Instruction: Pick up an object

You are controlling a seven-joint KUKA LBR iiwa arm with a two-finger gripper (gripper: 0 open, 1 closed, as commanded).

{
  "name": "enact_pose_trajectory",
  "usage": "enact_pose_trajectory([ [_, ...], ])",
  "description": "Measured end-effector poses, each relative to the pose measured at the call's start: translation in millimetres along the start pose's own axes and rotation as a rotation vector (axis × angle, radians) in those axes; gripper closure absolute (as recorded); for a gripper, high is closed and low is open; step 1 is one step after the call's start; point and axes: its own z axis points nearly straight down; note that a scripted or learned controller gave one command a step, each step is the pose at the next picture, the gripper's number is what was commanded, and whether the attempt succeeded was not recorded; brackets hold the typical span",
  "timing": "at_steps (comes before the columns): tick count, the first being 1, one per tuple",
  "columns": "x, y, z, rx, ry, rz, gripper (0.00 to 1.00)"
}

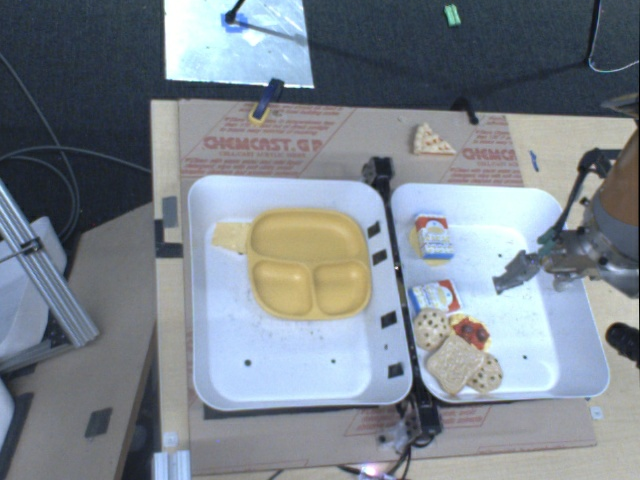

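The fingers hang over bare floor of the right bin, whether open or closed I cannot tell, gripping nothing visible, with the cracker lying below-left of them, apart.

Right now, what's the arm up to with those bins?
The gripper hangs over the right bin, in from the right, holding nothing. The toy food lies to its left along that bin's left side: two small cartons, a cookie, crackers. The left bin holds a yellow divided plate. A pizza slice lies on the bench.
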Motion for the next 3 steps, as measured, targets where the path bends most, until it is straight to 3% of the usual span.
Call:
enact_pose_trajectory([
  [1,2.0,6.4,170.7,0.007,0.002,0.002,0.0],
  [2,1.1,8.5,152.8,-0.002,0.0,0.002,1.0],
  [3,88.7,9.0,59.5,-0.003,0.001,-0.005,1.0],
])
